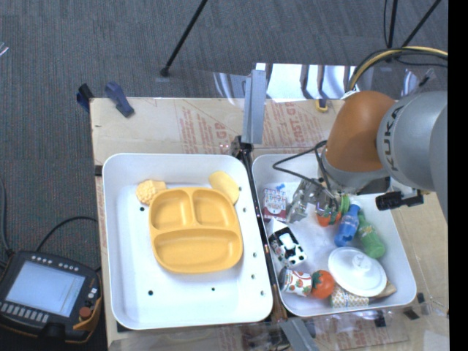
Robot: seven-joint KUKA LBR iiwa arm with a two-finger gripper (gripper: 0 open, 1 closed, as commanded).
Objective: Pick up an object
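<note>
While spread, gripper [306, 202] (empty) hovers.

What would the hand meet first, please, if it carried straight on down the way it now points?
Probably the white floor of the right bin, between the red-and-white packet and the blue bottle; depth is unclear.

Single fixed cam above the bench [168, 126], looking down at a slant, mid-range. Both white bins in frame: left bin [124, 269] and right bin [402, 269], side by side. Carpet floor [73, 35] along top and left; arm [395, 137] enters from view's right.
</note>
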